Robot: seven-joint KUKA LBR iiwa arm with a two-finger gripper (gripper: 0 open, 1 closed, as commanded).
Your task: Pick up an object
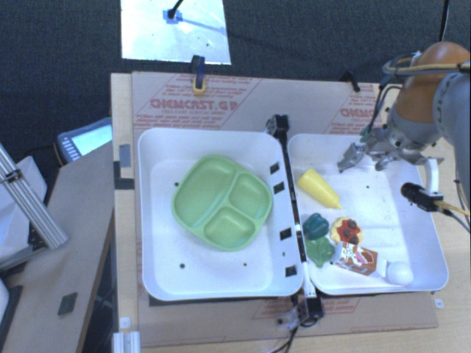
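My gripper (pixel 366 160) hangs over the back of the right bin (pixel 412 230), open, with nothing between its fingers. A yellow wedge-shaped object (pixel 318 186) lies just below and left of it, apart from the fingers. Nearer the front lie a dark green piece (pixel 316 225), a lighter green piece (pixel 321 251), an orange and red item (pixel 346 232), a red and white packet (pixel 358 259) and a white egg-shaped object (pixel 399 273).
The left bin (pixel 165 271) holds a light green divided plate (pixel 222 202). A black divider with clips (pixel 288 197) runs between the bins. A black fitting with a cable (pixel 418 195) juts over the right bin's right side.
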